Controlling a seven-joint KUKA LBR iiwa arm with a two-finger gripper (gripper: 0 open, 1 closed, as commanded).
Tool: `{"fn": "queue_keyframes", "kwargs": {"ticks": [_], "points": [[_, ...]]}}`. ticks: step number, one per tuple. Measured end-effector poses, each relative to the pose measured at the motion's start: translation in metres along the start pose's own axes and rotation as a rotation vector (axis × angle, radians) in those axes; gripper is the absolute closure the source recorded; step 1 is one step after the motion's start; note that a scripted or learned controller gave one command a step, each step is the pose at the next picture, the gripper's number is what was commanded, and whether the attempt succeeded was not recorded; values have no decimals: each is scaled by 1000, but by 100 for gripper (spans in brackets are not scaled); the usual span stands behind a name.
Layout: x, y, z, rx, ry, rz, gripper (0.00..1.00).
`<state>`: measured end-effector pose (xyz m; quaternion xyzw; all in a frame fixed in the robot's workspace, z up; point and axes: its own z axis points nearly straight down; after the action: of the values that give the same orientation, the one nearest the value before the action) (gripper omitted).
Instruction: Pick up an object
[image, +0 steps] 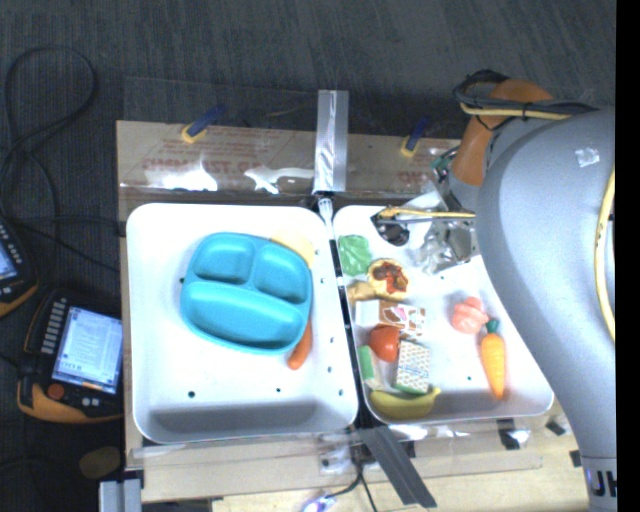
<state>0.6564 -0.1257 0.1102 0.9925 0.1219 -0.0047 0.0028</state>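
Objects for the picking all sit in the bins, and as far as I can judge nothing is lifted yet: the pick is still to come. The grey arm (545, 290) sweeps in from the right, covering the right side of the right bin, and its end effector (440, 235) hangs over that bin's far end, close above the floor. It's a metallic jumble from up here, and I cannot tell how wide it stands or whether anything is caught in it.

Biggest container first: the left bin (160, 400) carries a blue divided plate (245, 290) tipped over near its middle, with an orange carrot-like piece (300, 348) poking out at the plate's near right edge, touching it.

The right bin (520, 400) is the crowded one. Along its left wall, far to near: a green leafy piece (353, 253), a brown-and-red toy food (385, 277), a small printed carton (402, 318), a red tomato (384, 343), a checkered packet (413, 366), and a yellow banana (403, 403) against the near wall. Further right lie a pink-orange round piece (466, 315) and just beside it a carrot (493, 363) with green top, both near the arm.

Left to do, by my reading: close on one item and raise it.
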Motion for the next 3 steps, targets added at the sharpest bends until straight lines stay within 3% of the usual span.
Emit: {"fn": "queue_keyframes", "kwargs": {"ticks": [1,2,3], "points": [[0,-1,0,1,0,-1,0],[-23,60,23,0,11,39,0],[-17,88,22,31,-12,30,0]]}}
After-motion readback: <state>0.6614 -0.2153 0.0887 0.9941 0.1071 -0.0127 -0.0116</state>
